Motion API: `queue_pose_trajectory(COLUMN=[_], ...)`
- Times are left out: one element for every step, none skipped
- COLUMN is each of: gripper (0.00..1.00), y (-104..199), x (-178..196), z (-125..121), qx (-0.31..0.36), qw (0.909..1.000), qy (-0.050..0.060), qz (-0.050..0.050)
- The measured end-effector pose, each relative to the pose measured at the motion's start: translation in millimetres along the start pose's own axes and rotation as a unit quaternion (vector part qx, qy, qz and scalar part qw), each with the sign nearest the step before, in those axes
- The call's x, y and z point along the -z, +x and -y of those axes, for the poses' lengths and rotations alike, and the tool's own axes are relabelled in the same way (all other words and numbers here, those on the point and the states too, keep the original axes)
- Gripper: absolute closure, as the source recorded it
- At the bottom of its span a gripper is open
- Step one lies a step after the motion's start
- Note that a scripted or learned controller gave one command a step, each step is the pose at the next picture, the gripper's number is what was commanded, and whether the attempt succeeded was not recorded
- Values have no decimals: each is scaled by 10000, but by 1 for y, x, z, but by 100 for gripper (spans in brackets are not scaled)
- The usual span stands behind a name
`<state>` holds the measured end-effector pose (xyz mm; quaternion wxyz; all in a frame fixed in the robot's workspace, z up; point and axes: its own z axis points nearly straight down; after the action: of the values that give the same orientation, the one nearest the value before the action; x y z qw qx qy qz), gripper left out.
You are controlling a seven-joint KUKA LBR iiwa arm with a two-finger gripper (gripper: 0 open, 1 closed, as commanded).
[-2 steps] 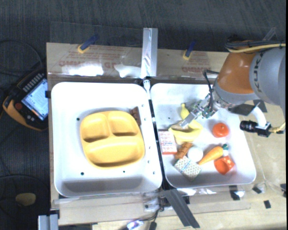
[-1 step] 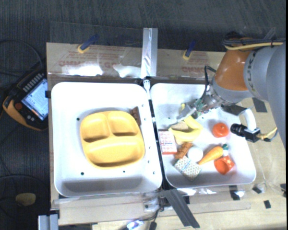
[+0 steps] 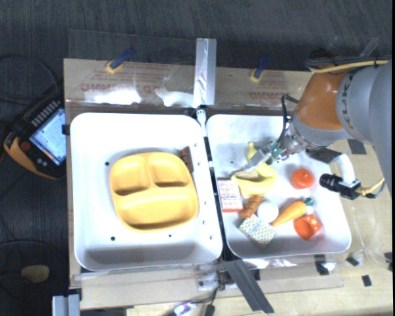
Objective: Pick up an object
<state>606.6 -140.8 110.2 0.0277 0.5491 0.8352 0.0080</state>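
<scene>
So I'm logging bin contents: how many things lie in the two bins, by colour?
Yellow: 2, tray, banana
Orange: 3, ball, carrot, brownish piece
Red: 1, pepper
White: 3, egg, card, patterned packet
Total: 9

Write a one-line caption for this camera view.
Gripper low over the yellow banana among toy food in the right bin.

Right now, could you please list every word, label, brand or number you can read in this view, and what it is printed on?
No text here can be read with confidence.
Clear sheet behind the bins: faint reddish print, too blurred to read.
Small white card in the right bin: red markings, too small to read.
Handheld pendant left of the bench: lit screen, illegible.
</scene>
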Motion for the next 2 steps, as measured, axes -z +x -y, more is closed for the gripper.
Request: queue_pose_trajectory(gripper=[0, 0], y=[45, 35], x=[-13, -17], z=[37, 6], qx=[834, -506], qw=[9964, 9984], qy=[116, 176], qz=[-121, -152])
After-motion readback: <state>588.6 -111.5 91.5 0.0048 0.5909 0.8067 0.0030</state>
